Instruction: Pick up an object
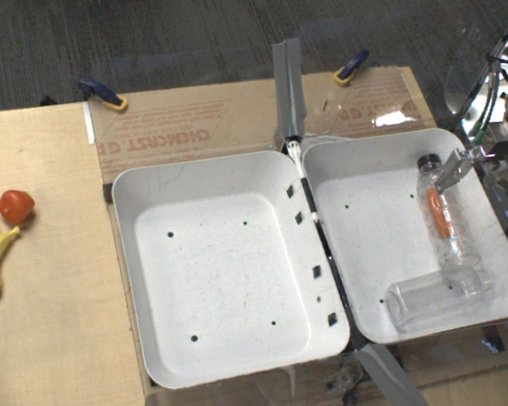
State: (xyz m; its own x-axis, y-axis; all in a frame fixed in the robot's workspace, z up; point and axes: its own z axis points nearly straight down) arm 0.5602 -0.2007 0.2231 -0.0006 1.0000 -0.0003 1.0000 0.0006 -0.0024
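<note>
In the right bin [361, 229] you have a clear bottle [444, 218] above a clear cup [433, 299]; you cannot tell the gripper's [500, 149] jaw state.

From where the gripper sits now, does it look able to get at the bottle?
Probably yes. The gripper hangs at the right bin's far right side, right by the bottle's black cap, and nothing lies over the bottle. A clear cup lies at its other end, away from the gripper.

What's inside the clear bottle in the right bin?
An orange piece shows through the clear bottle near its black cap. What the piece is can't be told; the rest looks see-through.
</note>
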